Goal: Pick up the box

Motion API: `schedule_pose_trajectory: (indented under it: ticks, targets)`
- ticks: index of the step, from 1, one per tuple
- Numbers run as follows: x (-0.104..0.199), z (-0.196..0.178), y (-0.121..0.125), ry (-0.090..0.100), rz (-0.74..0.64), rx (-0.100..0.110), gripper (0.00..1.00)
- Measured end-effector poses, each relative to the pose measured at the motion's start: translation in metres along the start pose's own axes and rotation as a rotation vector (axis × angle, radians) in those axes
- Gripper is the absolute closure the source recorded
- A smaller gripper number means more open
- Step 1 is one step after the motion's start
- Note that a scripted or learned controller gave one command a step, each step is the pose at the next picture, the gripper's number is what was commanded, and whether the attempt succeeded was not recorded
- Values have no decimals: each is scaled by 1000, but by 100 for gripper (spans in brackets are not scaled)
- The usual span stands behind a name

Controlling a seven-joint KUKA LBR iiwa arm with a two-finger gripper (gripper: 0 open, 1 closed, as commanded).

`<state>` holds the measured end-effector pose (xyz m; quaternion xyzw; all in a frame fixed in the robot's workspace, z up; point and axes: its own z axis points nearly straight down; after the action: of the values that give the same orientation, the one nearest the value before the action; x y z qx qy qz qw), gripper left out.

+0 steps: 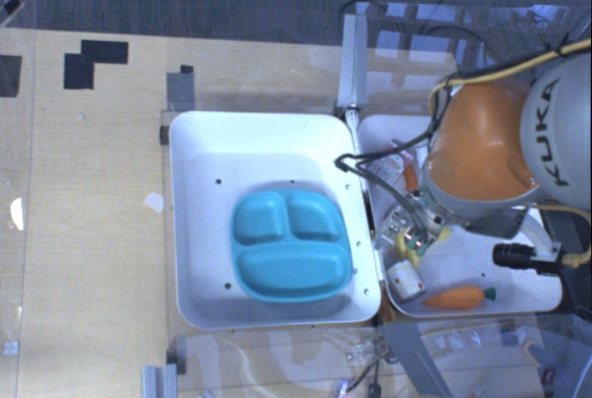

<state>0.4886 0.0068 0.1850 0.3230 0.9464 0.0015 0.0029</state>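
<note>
left bin (194, 202) holds blue divided tray (291, 243). right bin (546, 290) holds toy carrot (455, 297), small white bottle (404, 279), more items under arm (481, 151). fingers' state: cannot tell.

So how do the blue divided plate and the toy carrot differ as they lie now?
The blue divided plate lies in the left bin; the toy carrot lies in the right bin, near its front edge. The plate is far larger and blue, with three compartments; the carrot is small, slim and orange with a green tip. The plate sits clear of the arm, the carrot just below it. Both lie flat.
</note>
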Motion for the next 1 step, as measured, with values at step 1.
schedule_pose_trajectory:
  ticks: [1]
  targets:
    - [-47,-51,-59,-5,-241,-1,100]
